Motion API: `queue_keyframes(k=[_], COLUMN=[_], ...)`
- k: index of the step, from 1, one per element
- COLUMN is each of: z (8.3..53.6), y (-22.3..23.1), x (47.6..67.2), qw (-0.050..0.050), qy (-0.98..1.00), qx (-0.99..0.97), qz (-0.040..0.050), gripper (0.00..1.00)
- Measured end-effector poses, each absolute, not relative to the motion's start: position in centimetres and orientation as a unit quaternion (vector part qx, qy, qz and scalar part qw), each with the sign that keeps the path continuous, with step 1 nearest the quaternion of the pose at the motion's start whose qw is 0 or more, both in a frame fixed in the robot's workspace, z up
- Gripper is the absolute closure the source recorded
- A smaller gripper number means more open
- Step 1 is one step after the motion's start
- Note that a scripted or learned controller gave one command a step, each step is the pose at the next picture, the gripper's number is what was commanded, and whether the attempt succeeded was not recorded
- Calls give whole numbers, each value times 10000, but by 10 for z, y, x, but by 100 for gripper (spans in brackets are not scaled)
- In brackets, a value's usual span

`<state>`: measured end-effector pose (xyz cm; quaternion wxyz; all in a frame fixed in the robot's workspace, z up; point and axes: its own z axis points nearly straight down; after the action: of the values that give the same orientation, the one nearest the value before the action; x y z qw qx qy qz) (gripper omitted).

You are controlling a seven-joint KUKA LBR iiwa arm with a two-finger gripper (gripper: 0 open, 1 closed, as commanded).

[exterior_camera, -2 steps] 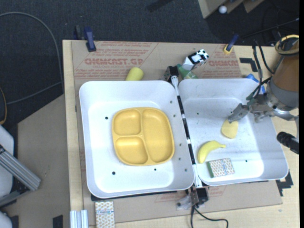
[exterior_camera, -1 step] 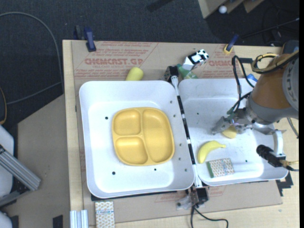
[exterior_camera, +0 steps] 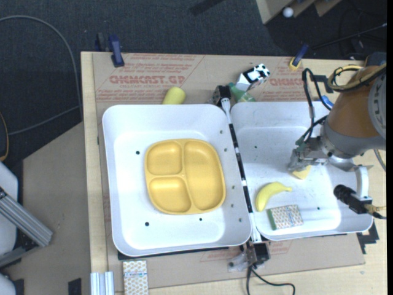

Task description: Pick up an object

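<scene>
Two shallow white bins side by side on a tabletop [exterior_camera: 92, 165]. In the left bin [exterior_camera: 123, 128], a yellow three-compartment plate [exterior_camera: 184, 176]. In the right bin [exterior_camera: 270, 118], a banana [exterior_camera: 270, 193], a small patterned packet [exterior_camera: 285, 217] just below it, and a pale yellow piece [exterior_camera: 301, 173] directly beneath the lowered claw [exterior_camera: 303, 161]. Grip state impossible to tell.

The scene is lit evenly and brightly from above. Mild glare is seen on the white bins [exterior_camera: 123, 140] left of the gripper [exterior_camera: 302, 162]; soft shadows are cast beneath it. Focus is slightly soft throughout, and the dark floor is underexposed.
</scene>
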<state>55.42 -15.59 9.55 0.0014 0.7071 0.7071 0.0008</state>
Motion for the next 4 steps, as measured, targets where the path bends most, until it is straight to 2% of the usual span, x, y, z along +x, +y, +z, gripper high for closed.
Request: queue_keyframes(k=[1,2,3,4], z=[95,85,84,95], y=[-156,-219,-172,-172], x=[554,593,571,571], qw=[12,-40,-13,-1], qy=[7071,7085,7075,7077], qx=[7071,7057,7067,7065], qz=[8,23,0,0], gripper=[0,0,0,100])
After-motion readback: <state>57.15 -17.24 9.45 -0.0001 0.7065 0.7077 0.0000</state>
